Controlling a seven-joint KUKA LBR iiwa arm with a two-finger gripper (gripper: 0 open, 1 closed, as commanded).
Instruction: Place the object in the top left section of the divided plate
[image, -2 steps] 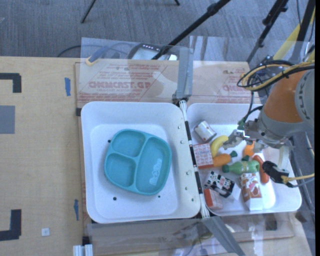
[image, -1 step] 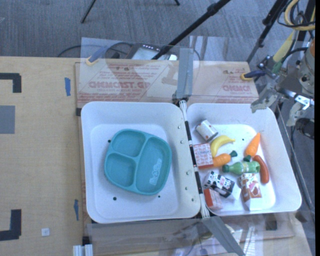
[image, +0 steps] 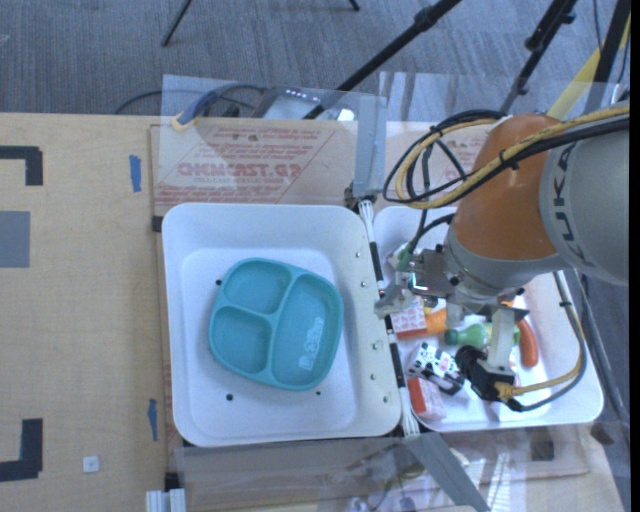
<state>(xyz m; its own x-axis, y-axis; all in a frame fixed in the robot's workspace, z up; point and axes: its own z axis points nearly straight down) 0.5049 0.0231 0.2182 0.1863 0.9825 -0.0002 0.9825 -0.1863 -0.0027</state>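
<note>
Divided plate (image: 276, 322) bare, arm (image: 520, 200) hiding right bin's (image: 580, 390) clutter

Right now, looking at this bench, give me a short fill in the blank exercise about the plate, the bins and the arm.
1. The divided plate is coloured ____.
2. The plate lies in the ____ bin of the camera view.
3. The plate has ____ sections.
4. The arm hangs over the ____ bin, which holds small objects.

Missing words: teal; left; three; right
</note>
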